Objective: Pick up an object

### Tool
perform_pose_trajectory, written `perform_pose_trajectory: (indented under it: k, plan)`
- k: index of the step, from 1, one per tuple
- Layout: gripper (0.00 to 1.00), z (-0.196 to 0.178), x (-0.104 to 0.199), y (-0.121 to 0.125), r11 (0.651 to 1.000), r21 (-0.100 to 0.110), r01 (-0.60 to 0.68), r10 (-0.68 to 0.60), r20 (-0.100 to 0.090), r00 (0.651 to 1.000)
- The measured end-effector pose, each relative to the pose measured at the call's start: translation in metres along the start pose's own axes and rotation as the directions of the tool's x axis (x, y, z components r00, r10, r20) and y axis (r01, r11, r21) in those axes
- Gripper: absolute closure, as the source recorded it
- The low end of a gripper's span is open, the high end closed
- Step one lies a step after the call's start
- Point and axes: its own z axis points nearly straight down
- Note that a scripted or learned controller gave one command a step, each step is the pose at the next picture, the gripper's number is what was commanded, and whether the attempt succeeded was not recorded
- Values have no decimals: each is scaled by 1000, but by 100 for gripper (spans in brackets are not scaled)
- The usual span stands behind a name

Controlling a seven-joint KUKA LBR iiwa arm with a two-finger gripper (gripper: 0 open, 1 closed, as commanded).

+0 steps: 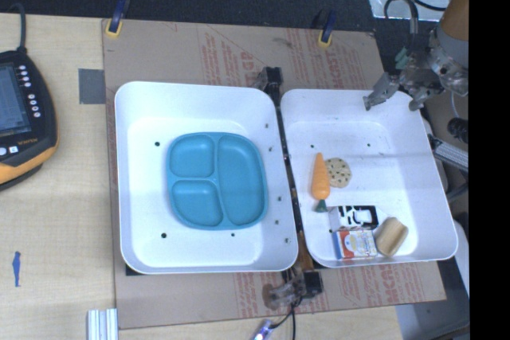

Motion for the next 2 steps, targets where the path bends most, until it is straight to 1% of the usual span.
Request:
perform_pose_trajectory:
  k: [1, 2]
  plan:
    - [0, 121, 24, -70, 1000, 3, 1, -1, 0, 1000]
    - [0, 141, 67, -57, 1000, 3, 2, -2, 0, 1000]
